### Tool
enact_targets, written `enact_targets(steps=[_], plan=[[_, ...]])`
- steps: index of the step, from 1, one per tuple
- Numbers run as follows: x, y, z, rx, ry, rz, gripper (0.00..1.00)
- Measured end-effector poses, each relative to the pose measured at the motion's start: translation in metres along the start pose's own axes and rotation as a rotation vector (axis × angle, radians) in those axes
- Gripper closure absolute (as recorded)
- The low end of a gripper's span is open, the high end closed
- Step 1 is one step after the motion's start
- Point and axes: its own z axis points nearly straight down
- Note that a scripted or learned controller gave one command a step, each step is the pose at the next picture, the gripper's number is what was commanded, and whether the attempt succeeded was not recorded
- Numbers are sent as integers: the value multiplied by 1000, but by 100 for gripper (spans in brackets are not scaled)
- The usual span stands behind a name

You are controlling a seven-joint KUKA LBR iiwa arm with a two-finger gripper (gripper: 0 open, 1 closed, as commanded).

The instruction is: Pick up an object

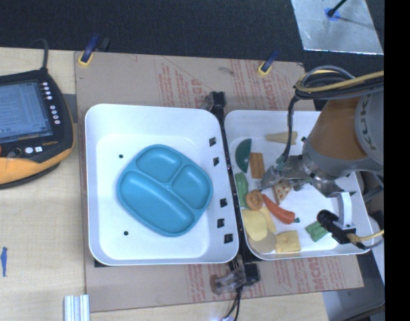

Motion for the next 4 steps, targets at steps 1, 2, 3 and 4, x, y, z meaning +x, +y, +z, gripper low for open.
enact_targets(steps=[1, 2, 3, 4], plan=[[1, 50, 12, 5, 3, 0, 0], [-1, 52, -3, -1, 1, -1, 100], [5, 25, 6, -15, 1, -1, 100], [1, 22, 9, -5, -2, 4, 0]])
